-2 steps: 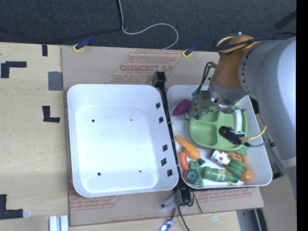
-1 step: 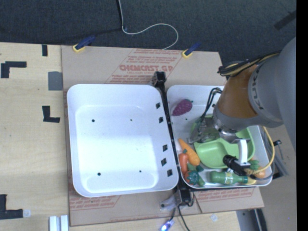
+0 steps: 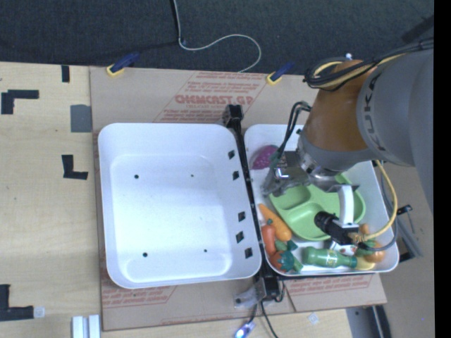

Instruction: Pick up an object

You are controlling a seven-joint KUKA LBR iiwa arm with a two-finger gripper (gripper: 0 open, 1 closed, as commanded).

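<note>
My gripper hangs low over the right bin, just above the near-left edge of a light green dish. The arm's orange wrist band and grey body cover much of that bin. A purple object lies at the bin's far left, beside the gripper. An orange carrot-like piece and a second orange piece lie along the left wall. A dark green bottle-shaped item rests at the near edge, with a teal piece and a yellow piece beside it.
The left bin sits beside the right one, with a black divider strip between them. Both bins stand on a cardboard sheet. A white cable loops across the dark backdrop at the back.
</note>
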